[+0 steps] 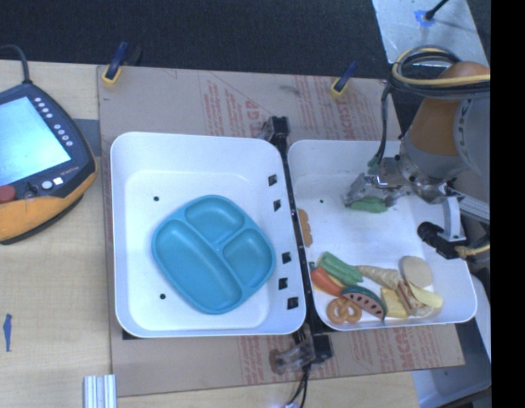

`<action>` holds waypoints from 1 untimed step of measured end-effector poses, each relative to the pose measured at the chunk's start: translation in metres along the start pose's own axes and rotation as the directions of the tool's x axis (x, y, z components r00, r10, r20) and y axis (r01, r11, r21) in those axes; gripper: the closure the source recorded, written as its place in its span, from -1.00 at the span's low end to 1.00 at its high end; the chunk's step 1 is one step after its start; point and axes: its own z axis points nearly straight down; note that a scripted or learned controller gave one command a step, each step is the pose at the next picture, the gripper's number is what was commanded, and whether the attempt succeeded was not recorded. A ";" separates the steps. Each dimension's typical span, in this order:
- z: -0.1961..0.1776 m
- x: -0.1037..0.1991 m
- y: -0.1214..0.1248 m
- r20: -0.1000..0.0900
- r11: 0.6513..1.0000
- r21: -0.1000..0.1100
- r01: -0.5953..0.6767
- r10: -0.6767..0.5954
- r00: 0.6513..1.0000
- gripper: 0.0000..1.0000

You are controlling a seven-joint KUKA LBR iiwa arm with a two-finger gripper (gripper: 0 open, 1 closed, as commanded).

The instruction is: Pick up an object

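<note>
The surface (203, 100) carries 2 white bins side by side, clipped together along their shared edge so they stay put. The left bin (135, 160) holds 1 blue divided plate (213, 253). The right bin (330, 168) keeps its toy food (377, 291) heaped in the near corner, apart from a green piece (370, 203) farther back. The pincer (375, 189) sits low over that green piece, likely the target; whether it grips, I cannot tell.

The bench (59, 313) bears a cardboard sheet (203, 100) under two white bins (131, 228), with what seems a control pendant (29, 164) far left.
</note>
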 end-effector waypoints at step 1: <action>-0.001 0.000 -0.021 0.000 1.000 0.006 -0.005 0.005 1.000 1.00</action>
